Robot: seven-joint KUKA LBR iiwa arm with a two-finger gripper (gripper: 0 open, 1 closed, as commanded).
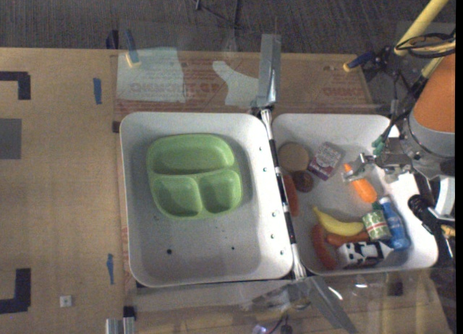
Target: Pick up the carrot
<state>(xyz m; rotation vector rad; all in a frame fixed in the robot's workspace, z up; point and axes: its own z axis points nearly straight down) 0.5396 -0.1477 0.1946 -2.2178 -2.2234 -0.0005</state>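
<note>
The carrot [364,189], a short orange piece, lies tilted in the upper right part of the right bin [340,129]. My gripper [370,161] reaches in from the right and hovers just over the carrot's upper end, its metal parts overlapping that tip. The grey arm with its orange band [438,101] rises behind it at the right edge. Nothing shows the carrot lifted off the bin floor.
The right bin also holds a brown disc [293,155], a purple packet [325,160], a banana [337,222], red pieces [290,194] [322,246], a green can [375,224] and a blue bottle [395,224]. A green divided plate [194,174] sits in the left bin [137,202].
</note>
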